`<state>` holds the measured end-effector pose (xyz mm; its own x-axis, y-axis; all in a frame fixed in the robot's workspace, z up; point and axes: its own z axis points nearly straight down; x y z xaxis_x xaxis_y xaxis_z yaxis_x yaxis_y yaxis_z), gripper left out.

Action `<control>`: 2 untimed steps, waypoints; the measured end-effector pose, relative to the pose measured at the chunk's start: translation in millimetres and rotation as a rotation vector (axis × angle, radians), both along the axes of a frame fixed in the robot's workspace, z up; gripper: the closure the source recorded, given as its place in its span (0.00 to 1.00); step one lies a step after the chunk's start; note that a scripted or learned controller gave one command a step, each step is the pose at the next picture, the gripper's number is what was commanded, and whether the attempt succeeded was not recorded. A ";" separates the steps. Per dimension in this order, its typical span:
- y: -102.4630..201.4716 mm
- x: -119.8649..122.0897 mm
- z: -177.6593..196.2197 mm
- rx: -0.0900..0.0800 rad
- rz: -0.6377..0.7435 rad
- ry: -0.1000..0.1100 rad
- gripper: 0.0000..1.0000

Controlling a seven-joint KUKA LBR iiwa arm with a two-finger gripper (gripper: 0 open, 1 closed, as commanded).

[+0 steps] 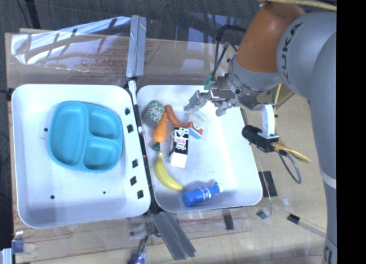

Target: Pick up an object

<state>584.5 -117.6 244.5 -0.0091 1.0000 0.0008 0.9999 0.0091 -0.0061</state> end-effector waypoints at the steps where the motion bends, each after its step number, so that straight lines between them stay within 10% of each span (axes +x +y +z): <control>1: 26.9 7.7 -145.8 -0.001 -0.224 0.001 0.00; 2: 24.5 10.8 -129.8 -0.004 -0.222 -0.009 1.00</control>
